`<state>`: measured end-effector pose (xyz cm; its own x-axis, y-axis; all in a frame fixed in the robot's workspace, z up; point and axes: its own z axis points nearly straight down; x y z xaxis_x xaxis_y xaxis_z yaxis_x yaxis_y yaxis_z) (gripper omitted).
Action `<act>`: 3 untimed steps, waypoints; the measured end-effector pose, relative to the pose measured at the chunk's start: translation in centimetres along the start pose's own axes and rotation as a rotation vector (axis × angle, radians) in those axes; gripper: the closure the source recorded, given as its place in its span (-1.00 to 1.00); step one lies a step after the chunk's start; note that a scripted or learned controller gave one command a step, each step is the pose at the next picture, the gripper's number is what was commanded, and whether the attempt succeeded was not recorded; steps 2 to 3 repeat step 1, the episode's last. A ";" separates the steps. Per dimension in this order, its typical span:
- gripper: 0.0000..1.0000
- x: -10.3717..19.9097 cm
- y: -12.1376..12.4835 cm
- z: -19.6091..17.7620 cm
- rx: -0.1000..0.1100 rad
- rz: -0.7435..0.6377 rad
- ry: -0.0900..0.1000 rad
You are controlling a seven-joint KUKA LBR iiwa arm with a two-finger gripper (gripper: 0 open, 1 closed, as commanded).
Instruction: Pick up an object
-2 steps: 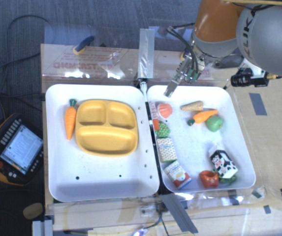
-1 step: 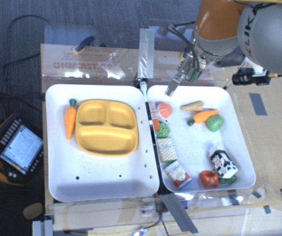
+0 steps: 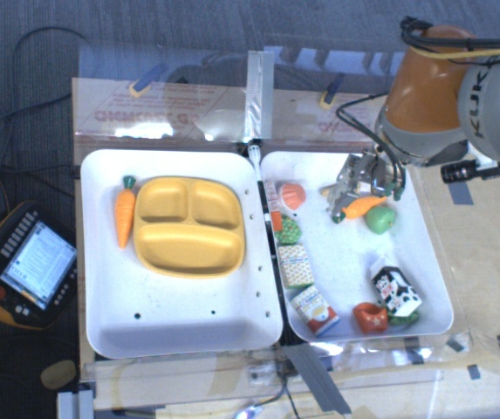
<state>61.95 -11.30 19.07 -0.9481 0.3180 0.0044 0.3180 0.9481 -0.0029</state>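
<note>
Hanging low over the right-hand shallow white plastic bin (image 3: 433, 260), the grey two-finger gripper (image 3: 365, 184) sits at that bin's upper part, likely because the small orange toy carrot with a green tip (image 3: 357, 207) lies directly beneath it, touching or nearly touching the claw. Whether the claw is wide, narrow or gripping the carrot I cannot tell, since the wrist hides it. A round green toy fruit (image 3: 380, 220) rests just beside the carrot, at its lower right, which could crowd a grasp.
</note>
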 end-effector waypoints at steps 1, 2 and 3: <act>1.00 1.3 -4.2 10.1 -0.005 -0.167 -0.012; 1.00 1.3 -4.2 10.1 -0.005 -0.167 -0.012; 1.00 1.3 -4.2 10.1 -0.005 -0.167 -0.012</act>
